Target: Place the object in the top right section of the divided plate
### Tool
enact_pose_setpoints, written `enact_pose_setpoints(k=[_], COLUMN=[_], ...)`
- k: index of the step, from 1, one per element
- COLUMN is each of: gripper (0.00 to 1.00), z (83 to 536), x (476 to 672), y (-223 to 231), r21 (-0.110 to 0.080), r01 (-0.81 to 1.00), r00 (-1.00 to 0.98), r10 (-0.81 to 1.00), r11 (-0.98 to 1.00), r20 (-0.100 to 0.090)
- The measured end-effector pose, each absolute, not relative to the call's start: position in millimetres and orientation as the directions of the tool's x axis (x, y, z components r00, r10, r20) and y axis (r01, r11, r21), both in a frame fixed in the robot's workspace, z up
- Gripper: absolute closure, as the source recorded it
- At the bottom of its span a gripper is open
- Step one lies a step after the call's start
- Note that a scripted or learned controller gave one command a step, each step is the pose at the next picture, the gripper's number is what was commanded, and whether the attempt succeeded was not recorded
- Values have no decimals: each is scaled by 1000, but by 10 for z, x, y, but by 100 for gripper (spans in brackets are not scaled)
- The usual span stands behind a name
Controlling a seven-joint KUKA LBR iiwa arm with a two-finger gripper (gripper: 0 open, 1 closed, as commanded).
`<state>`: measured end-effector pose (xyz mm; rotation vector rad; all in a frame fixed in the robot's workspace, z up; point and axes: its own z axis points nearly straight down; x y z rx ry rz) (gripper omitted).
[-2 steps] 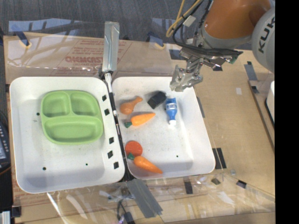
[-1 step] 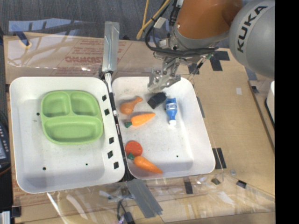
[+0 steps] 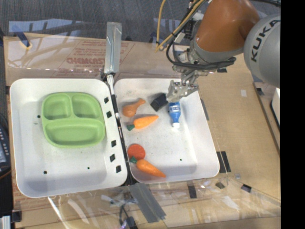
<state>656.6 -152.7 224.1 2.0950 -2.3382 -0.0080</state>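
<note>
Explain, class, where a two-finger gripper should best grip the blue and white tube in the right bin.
Probably across the white body of the tube, coming from above. It lies flat, lengthwise toward the gripper, with bare floor beside both long sides, so fingers should fit there.

The green plate (image 3: pixel 74 119) lies in the left bin (image 3: pixel 28 175). In the right bin (image 3: pixel 200 151), the gripper (image 3: pixel 178 93) hangs just above a blue tube (image 3: pixel 175 114). Left of the tube: black block (image 3: pixel 158 100), drumstick (image 3: pixel 133 107), carrot (image 3: pixel 144 122). Nearer the camera: tomato (image 3: pixel 137 151), second carrot (image 3: pixel 150 168).
</note>
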Motion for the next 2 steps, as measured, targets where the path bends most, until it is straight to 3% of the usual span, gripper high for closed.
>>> enact_pose_setpoints(k=[1,2], gripper=[100,100], z=[2777,2592], x=[6578,6570], y=[-2102,-1641], r21=[-2,3], r01=[-1000,-987], r00=[-19,159], r10=[-1000,-987], r11=[19,-159], r20=[-2,-4])
